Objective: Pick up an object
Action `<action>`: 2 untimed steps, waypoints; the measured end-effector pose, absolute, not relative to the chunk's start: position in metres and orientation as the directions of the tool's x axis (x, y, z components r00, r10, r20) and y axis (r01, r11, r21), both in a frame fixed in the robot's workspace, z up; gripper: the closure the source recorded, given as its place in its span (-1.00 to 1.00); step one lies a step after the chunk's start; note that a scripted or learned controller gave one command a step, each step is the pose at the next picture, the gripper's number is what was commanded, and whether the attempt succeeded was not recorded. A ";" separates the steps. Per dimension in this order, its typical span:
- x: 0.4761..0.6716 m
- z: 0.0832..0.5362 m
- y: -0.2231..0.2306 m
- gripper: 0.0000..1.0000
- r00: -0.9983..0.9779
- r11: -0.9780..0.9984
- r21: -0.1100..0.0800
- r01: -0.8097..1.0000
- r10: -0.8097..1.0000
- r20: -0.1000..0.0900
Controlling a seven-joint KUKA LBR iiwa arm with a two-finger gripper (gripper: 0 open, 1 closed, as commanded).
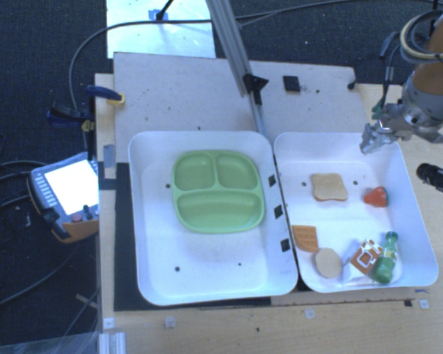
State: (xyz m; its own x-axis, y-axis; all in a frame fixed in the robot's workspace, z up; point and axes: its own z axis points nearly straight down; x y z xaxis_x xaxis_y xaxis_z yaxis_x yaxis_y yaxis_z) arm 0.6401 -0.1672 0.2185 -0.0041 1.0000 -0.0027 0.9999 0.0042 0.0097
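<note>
So left to right: the left bin (155, 271) has a green plate (218, 192) sitting toward its far edge. The right bin (406, 168) holds toast (329, 187) mid-bin, a red thing (376, 196) by the right wall, then a cracker (305, 237), a cookie (328, 262), a small box (365, 257) and a green bottle (385, 264) along the near edge. The hand (374, 137) hangs over the bin's far right corner, carrying nothing; can't tell how wide it is. Looks like the approach step, and next it needs to drop onto something, maybe the toast. Tan tabletop (207, 94), dark carpet (29, 43), cables around.
</note>
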 end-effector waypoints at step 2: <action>0.631 0.278 -0.115 1.00 -0.010 0.010 0.003 1.000 1.000 0.002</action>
State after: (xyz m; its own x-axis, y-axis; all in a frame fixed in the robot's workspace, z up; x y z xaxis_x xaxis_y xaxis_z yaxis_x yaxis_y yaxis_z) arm 0.6308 -0.1155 0.2785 -0.0097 1.0000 0.0016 0.9999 0.0097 0.0028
